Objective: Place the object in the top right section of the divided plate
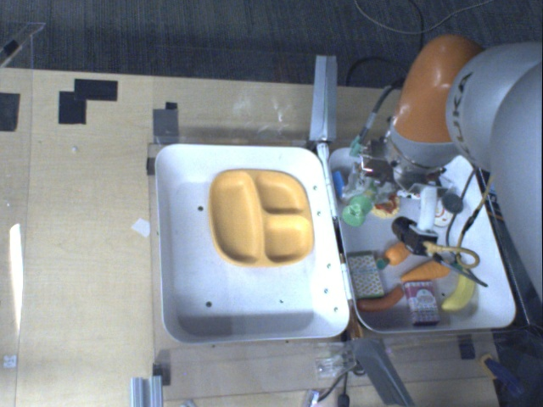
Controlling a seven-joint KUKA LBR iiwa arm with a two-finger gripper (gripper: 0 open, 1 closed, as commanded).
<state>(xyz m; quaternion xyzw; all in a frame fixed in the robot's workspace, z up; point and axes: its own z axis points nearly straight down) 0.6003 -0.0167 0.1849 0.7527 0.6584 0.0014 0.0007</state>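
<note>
The bench [85, 253] is pale wood with a smooth, slightly glossy top, marked by a few black blocky patches near its far left, and beyond its far edge lies a dark ribbed floor with a thin looped cable. The grey arm [501, 100], rounded and matte with a glossy orange band, reaches in from the right and hangs over the right bin [501, 312]. Both bins are shallow, white, smooth plastic with rounded corners; the left bin [182, 253] bears the divided plate [260, 216], a yellow, soft-cornered square of matte plastic with one long section down its left side and two smaller ones stacked on its right, its long axis running from the near edge toward the far edge. No object lies in any of its sections. The gripper [373, 176] sits low among the clutter at the far left of the right bin, and whether it is apart or together cannot be told. Beside it lie a green round toy [356, 210], an orange carrot [424, 270], a yellow banana [459, 295], a red sausage [382, 300] and a small checked block [366, 275].
</note>
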